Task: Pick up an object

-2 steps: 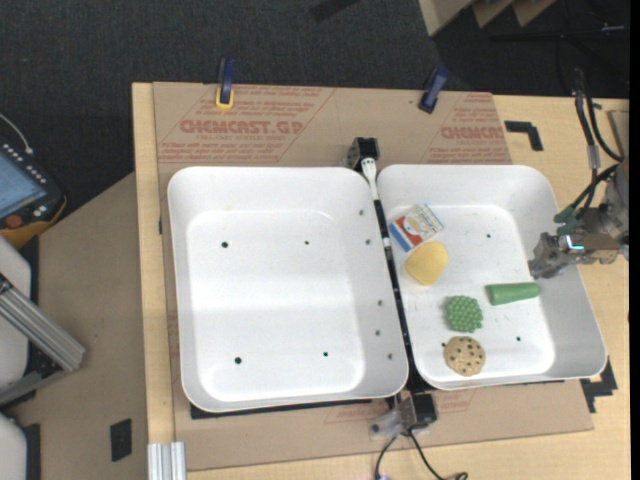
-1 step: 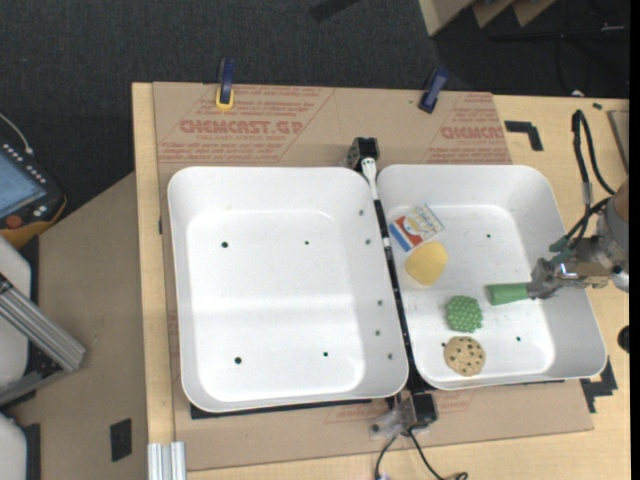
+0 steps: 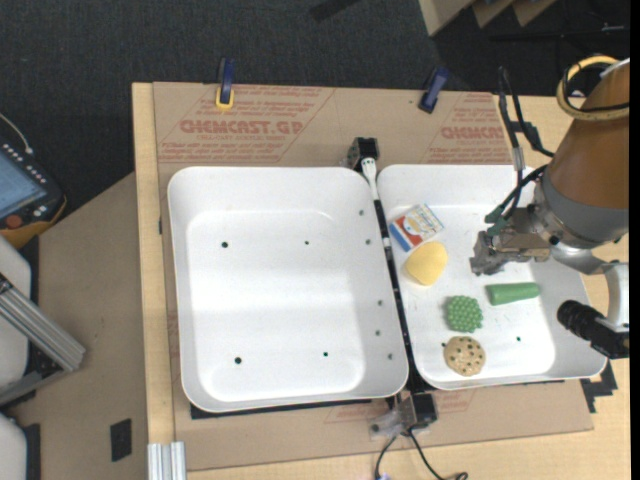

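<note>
Five small objects lie in the right bin (image 3: 440,183). A red, white and blue packet (image 3: 415,226) is near the bin's back left. Just in front of it sits a yellow lemon-like piece (image 3: 427,264). A green bumpy ball (image 3: 463,313) and a speckled cookie (image 3: 464,355) lie closer to the front. A green wedge-shaped piece (image 3: 513,292) lies to the right of the ball. My gripper (image 3: 486,258) hangs over the right bin, just right of the yellow piece and above the green wedge, with nothing visibly between its fingers.
The left bin (image 3: 200,193) stands beside the right one, with a black divider strip (image 3: 385,258) between them. Both rest on a cardboard sheet (image 3: 250,113) held by blue clamps (image 3: 225,83). The arm's orange band (image 3: 600,158) fills the right side.
</note>
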`<state>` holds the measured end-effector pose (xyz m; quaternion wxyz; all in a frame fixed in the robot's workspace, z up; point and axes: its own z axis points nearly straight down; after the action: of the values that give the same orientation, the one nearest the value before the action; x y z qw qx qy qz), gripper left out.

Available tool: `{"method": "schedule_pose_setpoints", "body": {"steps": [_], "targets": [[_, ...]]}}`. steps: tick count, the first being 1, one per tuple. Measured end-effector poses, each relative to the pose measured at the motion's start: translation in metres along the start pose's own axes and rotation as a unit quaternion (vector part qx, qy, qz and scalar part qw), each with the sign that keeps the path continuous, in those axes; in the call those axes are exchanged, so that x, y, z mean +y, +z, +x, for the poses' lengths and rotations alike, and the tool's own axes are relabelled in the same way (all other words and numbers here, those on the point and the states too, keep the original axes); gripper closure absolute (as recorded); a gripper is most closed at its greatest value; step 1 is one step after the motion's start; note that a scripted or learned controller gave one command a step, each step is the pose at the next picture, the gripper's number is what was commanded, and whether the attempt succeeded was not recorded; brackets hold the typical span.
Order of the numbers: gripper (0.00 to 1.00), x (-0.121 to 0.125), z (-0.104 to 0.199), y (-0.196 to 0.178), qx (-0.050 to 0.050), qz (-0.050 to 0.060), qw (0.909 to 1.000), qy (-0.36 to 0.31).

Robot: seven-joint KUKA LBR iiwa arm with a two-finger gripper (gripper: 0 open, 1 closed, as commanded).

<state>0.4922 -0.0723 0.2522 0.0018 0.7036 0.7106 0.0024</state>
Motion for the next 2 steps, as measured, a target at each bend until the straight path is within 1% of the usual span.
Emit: {"method": "schedule_pose_setpoints", "body": {"steps": [1, 2], "targets": [[1.0, -0.011, 0.112, -0.088, 0.001, -0.002, 1.0, -0.001], [1.0, -0.012, 0.052, -0.047, -0.001, 0.005, 1.0, 0.007]]}}
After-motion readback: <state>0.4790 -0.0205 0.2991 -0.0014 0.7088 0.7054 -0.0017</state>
